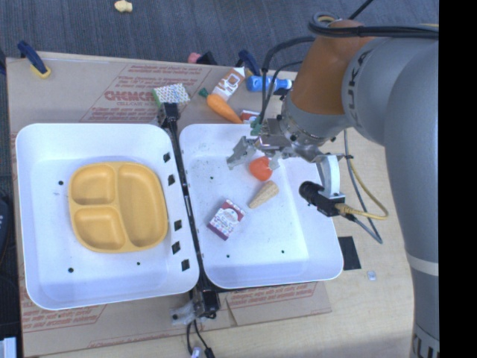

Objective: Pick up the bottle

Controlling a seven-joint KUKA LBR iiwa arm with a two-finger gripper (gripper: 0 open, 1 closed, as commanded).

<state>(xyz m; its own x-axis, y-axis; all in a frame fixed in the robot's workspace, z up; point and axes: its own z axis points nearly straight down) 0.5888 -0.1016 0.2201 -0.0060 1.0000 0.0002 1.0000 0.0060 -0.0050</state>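
Cardboard-covered counter (89,95) carrying two white bins. Bottle (226,84) lying outside, just beyond the right bin (313,252) rim, not yet picked up. End effector (257,149) hovering inside that bin, near an orange toy (260,169), fingers spread, gripping nothing.

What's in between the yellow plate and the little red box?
In the camera view, between the yellow plate and the little red box run the two bins' touching rims, with small black clips along them. Otherwise just bare white bin floor.
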